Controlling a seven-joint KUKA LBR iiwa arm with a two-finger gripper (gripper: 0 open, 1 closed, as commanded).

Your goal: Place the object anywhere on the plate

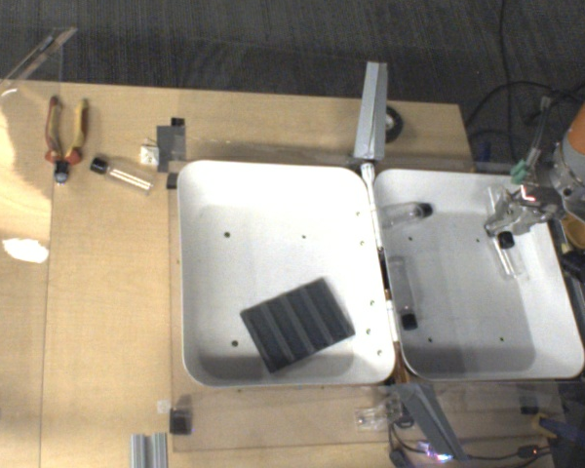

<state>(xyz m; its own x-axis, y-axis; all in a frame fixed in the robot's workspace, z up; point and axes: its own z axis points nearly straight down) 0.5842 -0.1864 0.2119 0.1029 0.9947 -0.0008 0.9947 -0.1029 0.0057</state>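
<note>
A: The pale wooden counter (97, 339) carries two shallow white bins side by side. What lies in the left bin (273, 178)?

B: A dark ridged slab (297, 325), lying flat and turned at an angle, near the bin's front wall.

A: And the right bin (468, 310)?

B: A small clear piece (408, 212) with a dark end sits in the far left corner, well apart from the slab. A tiny black bit (407, 321) lies close to the left wall, nearer the front.

A: Where is the end effector (507, 230)?

B: Over the right bin's far right part, at the end of the arm, apart from the clear piece. Whether it is open or closed cannot be told, and nothing can be seen in its grasp.

A: Anything outside the bins?

B: Red-handled pliers (65, 133) and a small vial (124, 173) on the counter, far left.
</note>
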